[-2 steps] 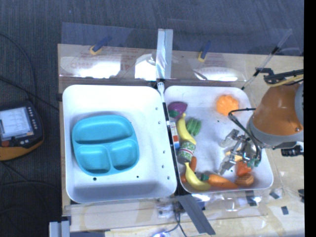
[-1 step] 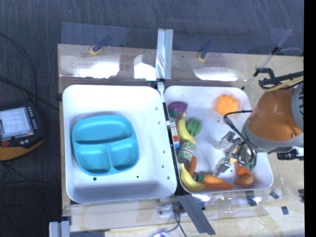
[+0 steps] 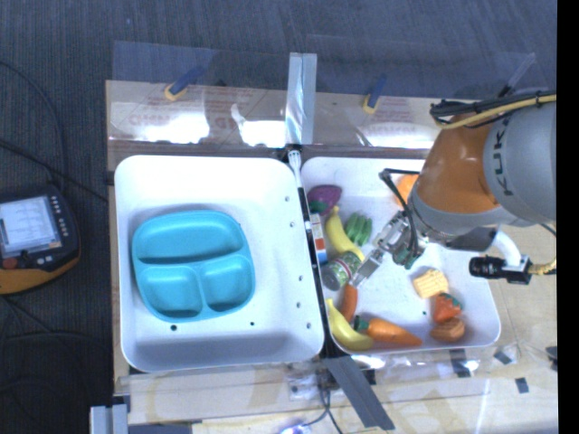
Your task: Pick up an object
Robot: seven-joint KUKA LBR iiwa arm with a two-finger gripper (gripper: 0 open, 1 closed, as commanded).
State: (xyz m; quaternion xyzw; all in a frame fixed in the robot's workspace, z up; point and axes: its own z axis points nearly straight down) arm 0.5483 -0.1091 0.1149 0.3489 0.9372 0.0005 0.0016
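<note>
Gripper (image 3: pixel 360 271) | over right bin (image 3: pixel 479 333), beside small can (image 3: pixel 341 270) | finger state: cannot tell | blue tray (image 3: pixel 192 262) in left bin (image 3: pixel 145 351)

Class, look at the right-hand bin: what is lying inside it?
Inside the right bin: two bananas, a carrot, a can, green and purple items. The arm covers the back corner.

The divided tray (image 3: pixel 192 263) is set in the left bin (image 3: pixel 145 174), while to the tray's right the right bin (image 3: pixel 484 328) is filled with toy food (image 3: pixel 389 330).
</note>
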